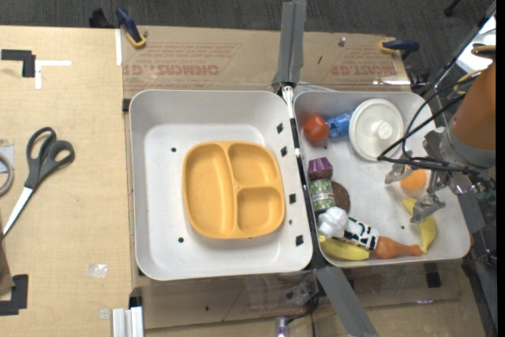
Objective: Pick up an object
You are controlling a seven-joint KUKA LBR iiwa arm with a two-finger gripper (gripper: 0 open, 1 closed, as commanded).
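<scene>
1. We see the arm point(481, 118) entering from the right edge, its orange band uppermost and grey wrist below.
2. We find the gripper point(416, 189) hanging low at the wrist's left, pointing down.
3. We see its two metal fingers point(427, 207) spread apart, nothing between them.

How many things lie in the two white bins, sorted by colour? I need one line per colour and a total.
Left bin:
Yellow-orange divided plastic plate: 1

Right bin:
White (round lid, cow toy): 2
Yellow (bananas): 2
Orange (round fruit, carrot): 2
Red toy: 1
Blue toy: 1
Purple-capped green bottle: 1
Brown disc: 1

Total: 11
</scene>
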